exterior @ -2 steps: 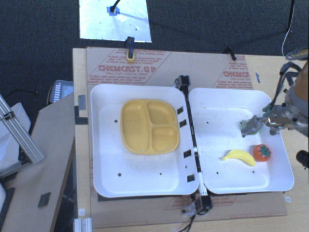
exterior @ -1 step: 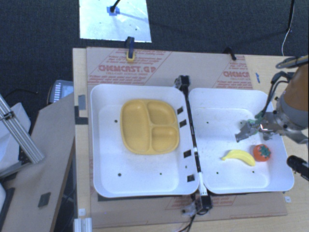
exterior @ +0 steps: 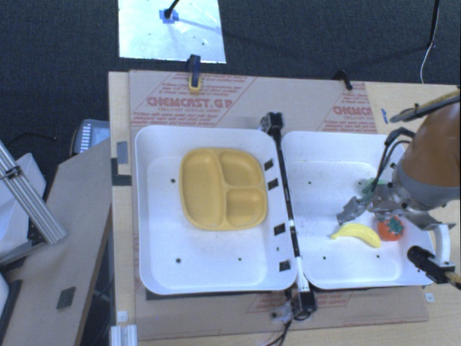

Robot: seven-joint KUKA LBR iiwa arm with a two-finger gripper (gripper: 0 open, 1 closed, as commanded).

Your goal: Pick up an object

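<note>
The hand (exterior: pixel 358 209) sits low in the right bin (exterior: pixel 324 265), reaching in from the right under the arm's orange band (exterior: pixel 436 150). Whether it is wide or narrow I cannot tell; nothing shows between its tips. A banana (exterior: pixel 358 233) lies just below it on the bin floor, and an orange-red object (exterior: pixel 391 227) rests just right of the banana, partly hidden by the wrist. In the left bin (exterior: pixel 155 215) a yellow divided tray (exterior: pixel 222 188) lies flat. Both bins rest on the tabletop (exterior: pixel 238 96).
</note>
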